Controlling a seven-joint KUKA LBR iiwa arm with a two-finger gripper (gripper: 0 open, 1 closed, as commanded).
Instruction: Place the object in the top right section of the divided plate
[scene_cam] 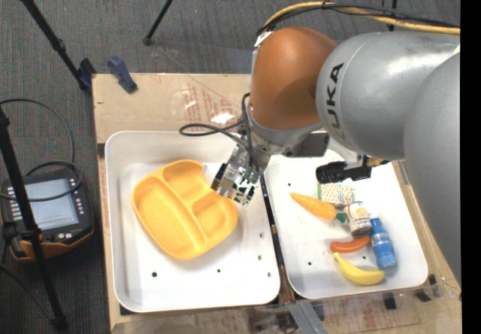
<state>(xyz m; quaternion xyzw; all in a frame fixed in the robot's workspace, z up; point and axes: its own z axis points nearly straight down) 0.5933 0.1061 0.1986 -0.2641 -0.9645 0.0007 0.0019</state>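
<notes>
The end effector (236,183) is seen over the right edge of the yellow divided plate (183,210) in the left bin (128,250); whether anything is clamped between its fingers cannot be told, as the view there is cluttered. In the right bin (301,265) are laid a carrot (313,206), a sausage (349,244), a banana (357,271) and a blue bottle (382,243)

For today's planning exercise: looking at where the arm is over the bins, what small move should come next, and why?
Probably lower slightly and release: the end effector hovers at the yellow divided plate's upper right edge, seemingly carrying a small checkered object, though the grip is hard to confirm.
</notes>
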